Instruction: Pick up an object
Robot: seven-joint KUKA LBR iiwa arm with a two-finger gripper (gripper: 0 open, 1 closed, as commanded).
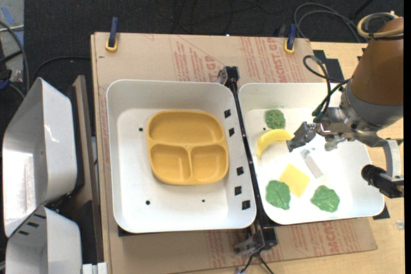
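Fingers (309,149) of the grey arm hang over the middle of the right bin (369,205), reaching in from the right with the orange band (384,70) above the wrist. One dark finger shows near the tip of the yellow banana (272,139), and a pale grey finger points down and to the right toward the yellow square piece (295,179). The two stand apart with a bare gap of white bin floor between them, so they look open, and nothing sits between them. Whether either tip touches the floor of the bin cannot be told from this slanted view.

Five things lie in the right bin. A small round green piece (275,118) rests near the back, just above the banana. The banana curves beside the divider between the bins, just to the left of the dark finger. The yellow square piece lies near the front, touching a green leafy piece (278,194) on its left. Another green leafy piece (325,198) sits apart to the right, near the front wall.

The left bin (122,138) carries a yellow divided tray (188,147) with three compartments, lying flat near its middle. Both bins rest on a brown cardboard-covered worktop (180,51).
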